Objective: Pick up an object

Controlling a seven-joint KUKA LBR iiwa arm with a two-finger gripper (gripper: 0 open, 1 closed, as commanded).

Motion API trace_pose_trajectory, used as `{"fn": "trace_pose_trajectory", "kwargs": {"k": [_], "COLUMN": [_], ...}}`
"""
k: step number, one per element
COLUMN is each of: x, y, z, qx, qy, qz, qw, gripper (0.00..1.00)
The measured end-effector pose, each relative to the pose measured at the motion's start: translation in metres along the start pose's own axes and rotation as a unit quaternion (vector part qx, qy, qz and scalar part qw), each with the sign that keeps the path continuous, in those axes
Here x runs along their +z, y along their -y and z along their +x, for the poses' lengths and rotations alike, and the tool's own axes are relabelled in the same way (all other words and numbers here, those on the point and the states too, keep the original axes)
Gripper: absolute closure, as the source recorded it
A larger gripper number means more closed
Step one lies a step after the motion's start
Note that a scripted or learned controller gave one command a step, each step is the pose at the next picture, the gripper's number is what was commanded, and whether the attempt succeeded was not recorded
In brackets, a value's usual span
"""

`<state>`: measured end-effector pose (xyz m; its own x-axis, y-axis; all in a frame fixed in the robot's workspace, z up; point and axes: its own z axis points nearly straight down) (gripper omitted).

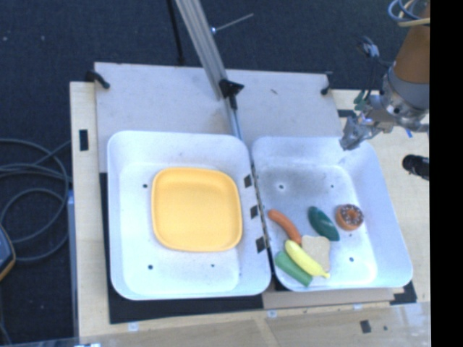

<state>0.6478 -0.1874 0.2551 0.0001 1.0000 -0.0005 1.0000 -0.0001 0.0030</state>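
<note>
In the camera view, the two-finger gripper (pixel 350 140) is seen above the far right corner of the shallow white right bin (pixel 376 194); whether it is clenched or released cannot be told. Nothing is seen held. An orange carrot-shaped toy (pixel 285 225), a dark green oval piece (pixel 323 223), a round brown disc (pixel 349 216) and a yellow banana-shaped toy (pixel 304 257) lie near the bin's near edge. A square yellow plastic plate (pixel 196 208) fills the left bin's (pixel 130 157) middle. The pick is judged not yet begun.

The light wooden bench (pixel 85 215) carries two shallow white bins, left bin (pixel 123 194) and right bin (pixel 383 215), side by side.
</note>
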Motion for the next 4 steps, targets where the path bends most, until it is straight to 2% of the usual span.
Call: {"fn": "trace_pose_trajectory", "kwargs": {"k": [3, 4], "x": [0.019, 0.008], "y": [0.066, 0.078], "z": [0.161, 0.211], "qx": [-0.002, -0.002], "qy": [-0.001, -0.001], "qz": [0.001, 0.001], "qw": [1.0, 1.0], "gripper": [1.0, 1.0]}}
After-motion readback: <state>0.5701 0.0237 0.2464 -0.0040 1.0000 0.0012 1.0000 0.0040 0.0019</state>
